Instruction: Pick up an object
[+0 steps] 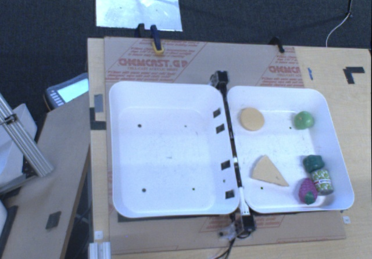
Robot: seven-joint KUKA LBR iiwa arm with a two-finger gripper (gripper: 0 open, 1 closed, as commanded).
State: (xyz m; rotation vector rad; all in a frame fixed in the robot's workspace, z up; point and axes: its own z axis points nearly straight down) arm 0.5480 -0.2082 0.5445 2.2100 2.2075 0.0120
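Five small objects are seen in the right shallow white plastic bin (334,136), the tan flat wedge (268,171) lying apart from its walls; the jaws' state cannot be told.

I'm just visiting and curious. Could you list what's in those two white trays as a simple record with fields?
left bin: white, shallow, nothing seen lying in it
right bin: white, shallow, holds five things
round tan disc: far left part
green ball: far right part
tan wedge: near left part
dark green-capped bottle: near right, lying down
magenta and green piece: touching the bottle
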